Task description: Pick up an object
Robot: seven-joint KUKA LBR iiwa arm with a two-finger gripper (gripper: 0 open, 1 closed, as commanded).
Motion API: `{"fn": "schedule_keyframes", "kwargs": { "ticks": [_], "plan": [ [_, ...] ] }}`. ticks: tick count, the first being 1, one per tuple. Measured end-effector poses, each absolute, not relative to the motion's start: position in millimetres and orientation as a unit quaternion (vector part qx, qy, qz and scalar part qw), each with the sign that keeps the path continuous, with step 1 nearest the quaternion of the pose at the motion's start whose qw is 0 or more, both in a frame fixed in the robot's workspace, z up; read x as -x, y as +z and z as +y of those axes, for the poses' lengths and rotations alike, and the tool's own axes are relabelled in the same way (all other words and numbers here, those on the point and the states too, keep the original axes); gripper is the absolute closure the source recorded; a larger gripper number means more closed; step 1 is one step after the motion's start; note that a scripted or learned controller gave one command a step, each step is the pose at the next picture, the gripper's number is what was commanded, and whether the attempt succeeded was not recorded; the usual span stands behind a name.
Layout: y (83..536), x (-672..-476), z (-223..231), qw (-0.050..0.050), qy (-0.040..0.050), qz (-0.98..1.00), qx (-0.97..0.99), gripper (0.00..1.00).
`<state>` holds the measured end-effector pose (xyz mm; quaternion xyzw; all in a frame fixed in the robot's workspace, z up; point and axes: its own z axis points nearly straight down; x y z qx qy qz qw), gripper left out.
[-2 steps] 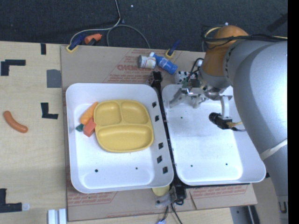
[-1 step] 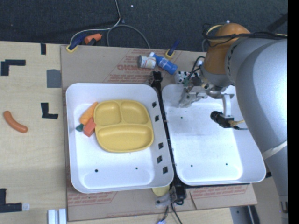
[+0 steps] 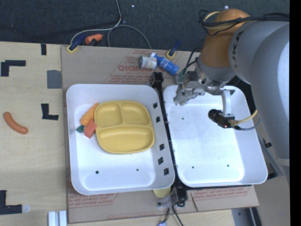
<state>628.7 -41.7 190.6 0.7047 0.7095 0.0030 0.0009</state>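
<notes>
Far left of the frame, on the wooden bench: a small orange sausage-shaped item [image 3: 15,123], lying well apart from both bins.

Left bin [image 3: 75,173], centre-left: holds a yellow divided tray [image 3: 124,126] with three compartments, lying flat in the bin's upper half. Touching the tray's left edge are an orange carrot-like piece [image 3: 88,114] and a small red-orange piece [image 3: 89,130], with a bit of green just beside them.

Upper centre, on the cardboard sheet behind the bins: a white and blue bottle-like item [image 3: 159,62], lying on its side. Further left along the cardboard's top edge: an orange and yellow clamp [image 3: 84,41].

Right bin [image 3: 211,173], centre-right: white floor, with the arm above its upper part.

Gripper [image 3: 181,98], upper left of the right bin, close to the rim shared with the left bin: pointed downward. Nothing is visible between the fingers; how far apart they stand cannot be told.

Arm [image 3: 225,36], upper right: orange band above the wrist, grey body to the right frame edge.
</notes>
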Motion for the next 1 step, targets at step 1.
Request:
{"fn": "schedule_keyframes", "kwargs": {
  "ticks": [1],
  "plan": [
    [184.0, -581.1, 39.2, -0.002, -0.0005, 0.710, -0.704, 1.00]
  ]
}}
